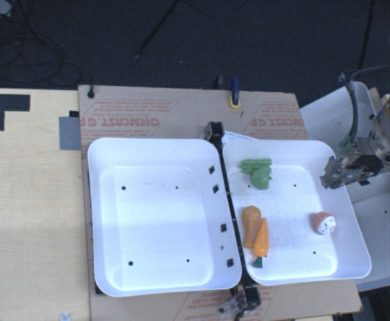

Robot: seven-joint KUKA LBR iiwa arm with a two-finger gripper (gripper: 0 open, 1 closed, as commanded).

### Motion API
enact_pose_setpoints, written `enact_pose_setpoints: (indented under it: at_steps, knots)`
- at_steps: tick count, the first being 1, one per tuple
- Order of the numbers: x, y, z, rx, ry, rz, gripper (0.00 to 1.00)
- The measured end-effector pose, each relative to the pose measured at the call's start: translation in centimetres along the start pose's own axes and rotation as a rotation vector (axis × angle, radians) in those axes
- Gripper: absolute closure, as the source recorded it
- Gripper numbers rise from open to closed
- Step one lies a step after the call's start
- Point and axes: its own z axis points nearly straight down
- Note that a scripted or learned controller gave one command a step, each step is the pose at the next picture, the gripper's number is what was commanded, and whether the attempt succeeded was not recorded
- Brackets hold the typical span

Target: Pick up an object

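Observation:
The right bin (342, 263) holds three objects. A green toy (257, 172) lies near its back left. An orange carrot-like piece (261, 237) lies beside a rounded orange-brown piece (250, 221) close to the divider. A small red and white object (324, 223) sits toward the right side. My gripper (334, 174) hangs over the right bin's far right rim, above and apart from the red and white object. Nothing shows between its fingers.
The left bin (108, 179) stands beside the right one, joined by a black divider (223, 199). Both rest on a cardboard sheet (148, 116) on the wooden bench. A blue and yellow clamp (235, 93) grips the sheet's back edge.

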Motion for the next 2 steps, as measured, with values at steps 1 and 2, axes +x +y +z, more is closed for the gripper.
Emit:
enact_pose_setpoints:
  at_steps: [1,2]
  knots:
    - [10.5,-2.5,-5.6,0.006,0.003,-0.010,1.00]
    - [16.9,-2.5,-5.2,0.013,0.000,-0.005,1.00]
